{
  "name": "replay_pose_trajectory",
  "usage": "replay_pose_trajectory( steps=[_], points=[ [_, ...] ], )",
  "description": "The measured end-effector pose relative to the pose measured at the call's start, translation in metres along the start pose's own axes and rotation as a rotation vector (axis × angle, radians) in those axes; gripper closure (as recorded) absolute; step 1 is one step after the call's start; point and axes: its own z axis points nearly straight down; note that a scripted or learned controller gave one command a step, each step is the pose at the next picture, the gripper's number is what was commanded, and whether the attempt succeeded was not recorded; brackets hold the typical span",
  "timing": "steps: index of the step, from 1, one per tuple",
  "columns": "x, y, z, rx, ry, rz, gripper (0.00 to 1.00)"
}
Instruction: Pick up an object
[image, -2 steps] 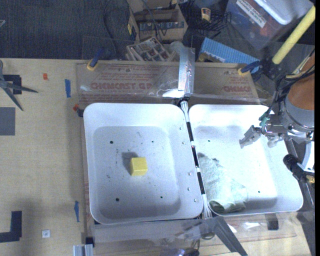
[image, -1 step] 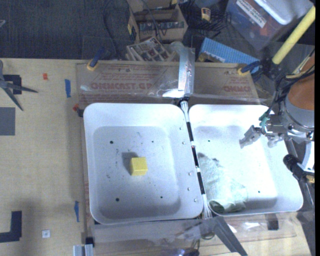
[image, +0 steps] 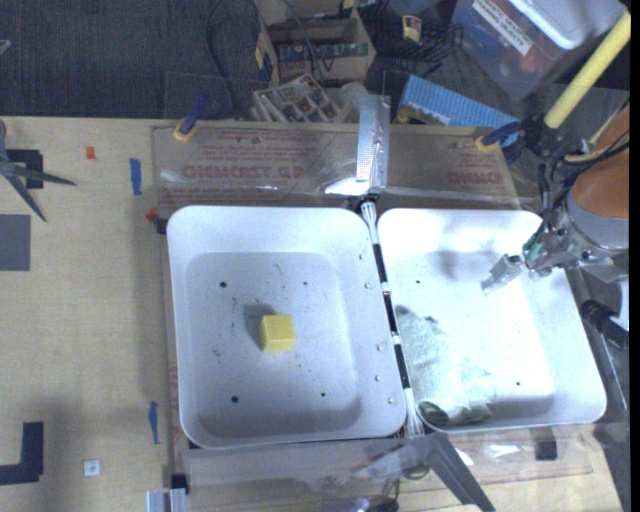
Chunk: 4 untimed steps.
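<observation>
A small yellow cube lies near the middle of the left bin. A crumpled pale grey-green cloth lies in the right bin, against its left wall and stretching toward the near corner. My gripper hangs over the right bin's far right part, pointing left and down. It is well apart from the cloth and far from the cube. Nothing shows in it. The arm's wrist with the orange band sits at the right edge.
A metal divider separates the two bins. Cardboard sheets lie behind both bins. A yellow bar and cables stand at the far right, near the arm. The wooden bench extends left.
</observation>
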Motion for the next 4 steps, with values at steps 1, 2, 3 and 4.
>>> replay_pose_trajectory(
  steps=[1,2,3,4],
  points=[
    [-0.002,0.001,-0.011,-0.006,-0.004,0.003,1.0],
    [-0.03,-0.021,-0.106,0.002,-0.001,0.42,1.0],
    [0.007,-0.106,-0.182,0.005,0.002,0.478,1.0],
    [0.018,-0.095,-0.15,0.009,0.002,0.83,1.0]
  ],
)
